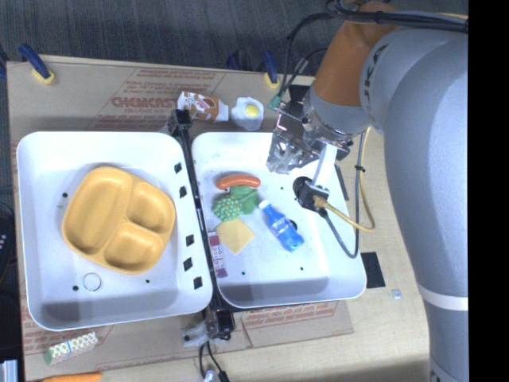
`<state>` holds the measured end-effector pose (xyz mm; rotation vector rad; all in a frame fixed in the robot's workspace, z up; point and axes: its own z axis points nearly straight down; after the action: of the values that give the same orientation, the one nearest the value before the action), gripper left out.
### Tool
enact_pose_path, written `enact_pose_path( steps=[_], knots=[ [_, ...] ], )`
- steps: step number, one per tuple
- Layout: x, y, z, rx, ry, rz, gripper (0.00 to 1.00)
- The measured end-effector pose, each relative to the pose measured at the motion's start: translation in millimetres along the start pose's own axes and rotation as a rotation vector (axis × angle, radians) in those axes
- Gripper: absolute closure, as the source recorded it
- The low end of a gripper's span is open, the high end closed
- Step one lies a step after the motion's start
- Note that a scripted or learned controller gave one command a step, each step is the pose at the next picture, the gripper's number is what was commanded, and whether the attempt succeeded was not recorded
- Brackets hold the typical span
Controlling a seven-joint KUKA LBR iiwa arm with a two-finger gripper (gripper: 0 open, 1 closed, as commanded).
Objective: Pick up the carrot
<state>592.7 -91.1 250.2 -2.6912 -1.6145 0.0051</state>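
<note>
The carrot (238, 181) is a short orange-red stick lying crosswise in the upper middle of the right bin (338, 273). My gripper (285, 157) hangs over the same bin's upper right part, a little right of and above the carrot and apart from it. Nothing shows in its grasp. The grey arm with its orange band (350, 62) comes in from the right.
Just below the carrot lie a green bumpy vegetable (231, 207), a yellow cheese wedge (237, 235) and a blue bottle (281, 227). A yellow divided plate (119, 217) sits in the left bin (32, 213). A small carton (199, 106) and an egg (248, 112) lie behind the bins.
</note>
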Motion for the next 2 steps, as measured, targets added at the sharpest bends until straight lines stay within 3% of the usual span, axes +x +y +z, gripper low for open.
enact_pose_path(
  steps=[1,2],
  knots=[
    [3,-32,59,0.003,0.000,0.321,1.00],
    [-55,-34,-26,0.000,0.001,0.295,1.00]
  ],
)
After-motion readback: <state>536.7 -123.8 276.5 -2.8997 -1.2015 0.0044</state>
